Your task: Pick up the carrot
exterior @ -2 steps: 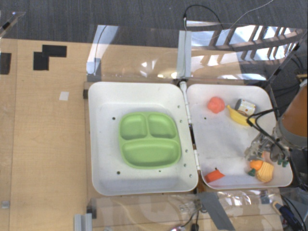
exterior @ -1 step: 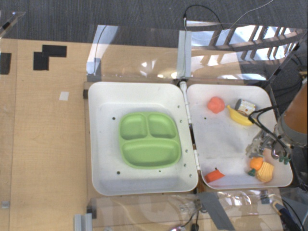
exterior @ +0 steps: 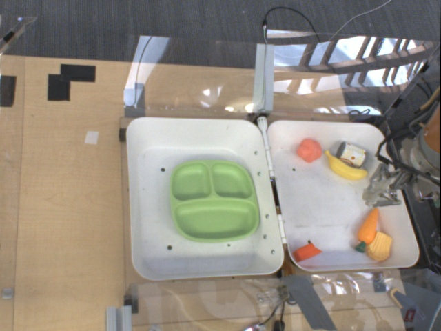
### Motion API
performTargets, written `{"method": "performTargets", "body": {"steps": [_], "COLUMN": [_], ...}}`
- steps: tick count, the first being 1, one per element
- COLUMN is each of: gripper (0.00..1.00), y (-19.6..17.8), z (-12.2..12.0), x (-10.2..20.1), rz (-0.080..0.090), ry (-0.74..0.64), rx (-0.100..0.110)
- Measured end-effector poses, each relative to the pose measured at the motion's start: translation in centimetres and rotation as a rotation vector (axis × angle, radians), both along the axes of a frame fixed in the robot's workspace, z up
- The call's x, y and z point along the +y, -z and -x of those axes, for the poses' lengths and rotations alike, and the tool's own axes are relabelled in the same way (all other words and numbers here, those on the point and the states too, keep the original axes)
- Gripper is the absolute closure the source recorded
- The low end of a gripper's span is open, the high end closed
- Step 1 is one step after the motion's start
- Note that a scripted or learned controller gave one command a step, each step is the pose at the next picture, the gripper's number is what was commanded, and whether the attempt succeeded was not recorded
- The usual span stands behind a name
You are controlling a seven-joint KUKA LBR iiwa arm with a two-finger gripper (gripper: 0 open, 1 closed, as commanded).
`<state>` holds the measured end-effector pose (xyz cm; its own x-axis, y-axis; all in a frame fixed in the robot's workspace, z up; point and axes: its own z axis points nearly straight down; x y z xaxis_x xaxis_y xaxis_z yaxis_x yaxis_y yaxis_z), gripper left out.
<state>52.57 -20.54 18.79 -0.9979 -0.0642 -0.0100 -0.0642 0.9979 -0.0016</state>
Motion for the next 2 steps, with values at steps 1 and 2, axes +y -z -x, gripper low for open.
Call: {"method": "performTargets", "body": {"steps": [1,2], "gripper": [0.00,0.00], "y": [0.0,8.8], "z": [0.0,0.8], "x": [0.0,0.1], "rz": [0.000,0.004], "ry": [0.000,-0.344], "rx": [0.000,-0.002]}}
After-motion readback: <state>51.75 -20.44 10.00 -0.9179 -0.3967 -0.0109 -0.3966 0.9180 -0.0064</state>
